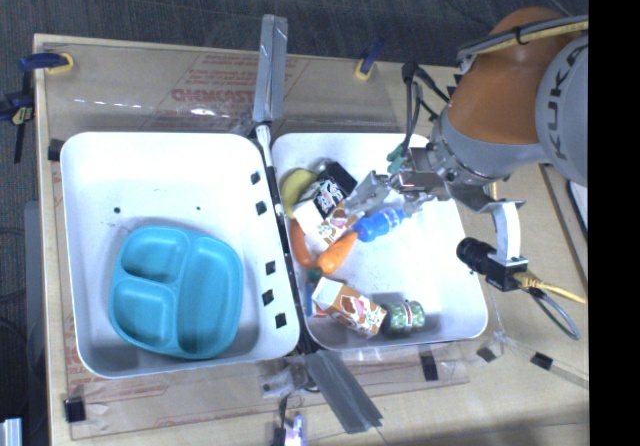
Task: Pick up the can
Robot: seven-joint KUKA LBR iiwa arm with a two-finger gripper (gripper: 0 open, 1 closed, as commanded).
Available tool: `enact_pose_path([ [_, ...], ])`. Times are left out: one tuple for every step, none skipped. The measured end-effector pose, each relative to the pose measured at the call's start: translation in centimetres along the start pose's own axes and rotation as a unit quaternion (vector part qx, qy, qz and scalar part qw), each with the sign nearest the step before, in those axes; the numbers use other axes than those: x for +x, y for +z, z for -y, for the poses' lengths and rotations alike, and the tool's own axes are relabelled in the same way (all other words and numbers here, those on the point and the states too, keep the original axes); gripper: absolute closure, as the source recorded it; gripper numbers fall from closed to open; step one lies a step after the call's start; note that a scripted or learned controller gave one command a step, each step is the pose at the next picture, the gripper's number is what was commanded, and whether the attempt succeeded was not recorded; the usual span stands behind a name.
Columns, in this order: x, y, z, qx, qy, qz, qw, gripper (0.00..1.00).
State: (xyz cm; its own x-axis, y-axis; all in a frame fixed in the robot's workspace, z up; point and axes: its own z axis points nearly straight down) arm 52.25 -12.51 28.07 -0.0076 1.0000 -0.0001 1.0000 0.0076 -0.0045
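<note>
- Camera view: the grey arm (520,104) with its orange band reaches in from the right and bends down over the right bin (455,279).
- Its end effector (365,196) points leftward, low over the upper middle of that bin, above the heap of things by the divider.
- Whether the end effector is open or closed cannot be told; the metal parts blur together there.
- The can (405,316), green and patterned, lies on its side near the front wall of the right bin, well apart from the end effector.
- Just left of the can, touching or nearly touching it, lies an orange juice carton (348,306), tilted.
- A blue bottle (380,225) lies just beside the end effector, under its tip or close to it.
- An orange carrot (336,253) lies slanted just below the bottle.
- A yellow banana (294,184) and a black packet (330,192) sit near the divider at the back of the heap.
- The left bin (90,164) holds a blue divided plate (180,289), set toward its front.
- Both bins rest on the bench (150,84), which has a clear sheet over red lettering.
</note>
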Motion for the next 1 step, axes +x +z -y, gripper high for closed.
enact_pose_path([
  [-5.20,13.15,4.08,0.000,0.042,0.000,0.9991,0.00],
])
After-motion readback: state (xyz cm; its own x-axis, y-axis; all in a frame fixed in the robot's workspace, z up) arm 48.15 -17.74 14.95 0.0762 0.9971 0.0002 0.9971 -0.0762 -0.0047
